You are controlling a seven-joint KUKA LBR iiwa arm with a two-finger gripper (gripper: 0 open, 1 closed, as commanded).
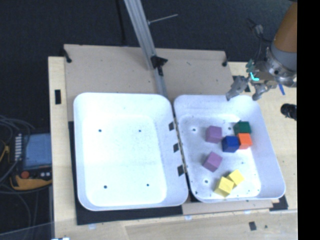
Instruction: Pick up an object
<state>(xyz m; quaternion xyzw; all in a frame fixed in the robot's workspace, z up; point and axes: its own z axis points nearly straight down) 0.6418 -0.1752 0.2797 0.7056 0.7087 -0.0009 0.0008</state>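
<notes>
Your pincer (246, 90) is hovering over the far rim of the right bin (267, 149), its fingers looking spread and gripping nothing, though the view is soft there. The blocks are lying inside that bin, nearer you than the pincer, with the green block (243, 127) closest, so the pick is not yet begun.

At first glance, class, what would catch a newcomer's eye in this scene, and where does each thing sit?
The cluster of small coloured cubes in the right-hand white bin stands out: two purple cubes, a blue cube touching an orange cube and a green cube, plus two yellow cubes near the front. The open two-finger gripper hangs over that bin's far rim, holding nothing.
</notes>
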